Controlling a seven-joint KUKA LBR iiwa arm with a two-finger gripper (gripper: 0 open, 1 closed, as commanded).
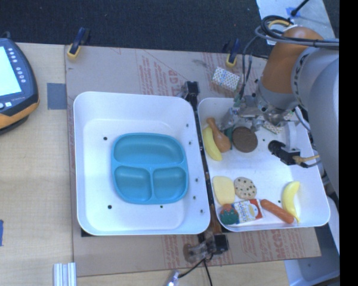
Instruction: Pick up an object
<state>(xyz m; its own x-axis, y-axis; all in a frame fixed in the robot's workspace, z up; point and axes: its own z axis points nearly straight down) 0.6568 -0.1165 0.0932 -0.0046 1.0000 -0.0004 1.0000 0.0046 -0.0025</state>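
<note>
Camera view: banana (212,143) lengthwise along right bin's (258,225) left wall.

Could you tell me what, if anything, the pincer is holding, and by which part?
Cannot be told: the pincer sits low over the brown disc in the right bin.

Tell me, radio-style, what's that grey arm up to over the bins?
Gripper low in right white bin, far end. Round brown disc just beneath, not held. Yellow banana, brown sausage close alongside.
</note>
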